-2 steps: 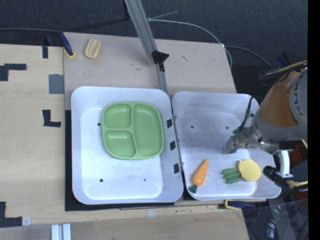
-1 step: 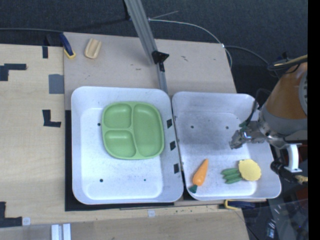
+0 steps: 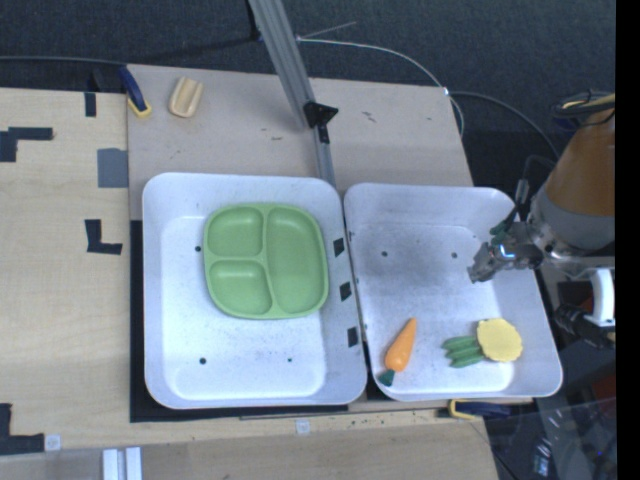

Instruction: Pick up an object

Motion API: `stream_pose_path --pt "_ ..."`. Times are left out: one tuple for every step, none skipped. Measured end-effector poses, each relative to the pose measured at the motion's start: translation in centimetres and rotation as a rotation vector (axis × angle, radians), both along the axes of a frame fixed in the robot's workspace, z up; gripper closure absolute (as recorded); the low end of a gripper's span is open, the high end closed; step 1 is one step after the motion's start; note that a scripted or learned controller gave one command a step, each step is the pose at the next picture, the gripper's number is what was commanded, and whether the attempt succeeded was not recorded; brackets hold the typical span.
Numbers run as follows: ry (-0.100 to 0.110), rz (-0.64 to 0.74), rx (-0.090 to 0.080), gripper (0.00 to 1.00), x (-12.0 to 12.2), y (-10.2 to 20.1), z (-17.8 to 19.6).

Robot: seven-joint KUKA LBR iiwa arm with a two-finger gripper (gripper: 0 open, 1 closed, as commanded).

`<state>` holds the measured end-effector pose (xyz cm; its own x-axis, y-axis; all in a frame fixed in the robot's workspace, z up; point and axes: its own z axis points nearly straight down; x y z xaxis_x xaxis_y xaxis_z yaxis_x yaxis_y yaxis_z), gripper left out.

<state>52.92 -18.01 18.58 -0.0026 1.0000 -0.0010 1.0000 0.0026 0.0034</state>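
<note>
- Lying on the tabletop point(image 3: 60, 268) near its far edge are a blue-and-yellow clamp point(image 3: 135, 92) and, just beside it to the right, a small tan block point(image 3: 185, 97).
- A grey metal pole point(image 3: 285, 53) slants across the far side of the tabletop and ends at a black bracket point(image 3: 320, 114) above the seam between the two bins.
- The left bin point(image 3: 170, 368) holds a green divided plate point(image 3: 267, 260) with three compartments, lying flat in the bin's far half.
- The right bin point(image 3: 420, 208) touches the left one along its side; its floor is scuffed with dark speckles.
- A toy carrot point(image 3: 401, 344) lies near the right bin's near-left corner, orange body pointing away and green top toward the near rim.
- A green pea pod point(image 3: 461, 349) lies to the carrot's right, touching a yellow, lumpy toy point(image 3: 499, 340) on its right side; what that toy is meant to be I cannot tell.
- The gripper point(image 3: 492, 261) hangs over the right bin's right side, beyond the yellow toy and apart from all three toys; whether it is released or clenched I cannot tell.
- The grey arm with its orange band point(image 3: 585, 183) enters from the right.
</note>
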Motion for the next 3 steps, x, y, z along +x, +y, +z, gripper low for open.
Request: stream_pose_path --pt "-0.002 -0.001 -0.001 1.0 0.0 -0.2 6.3" --pt "0.003 -0.001 0.001 1.0 0.0 -0.1 7.2" --pt "0.005 0.003 0.002 1.0 1.1 5.0 5.6"
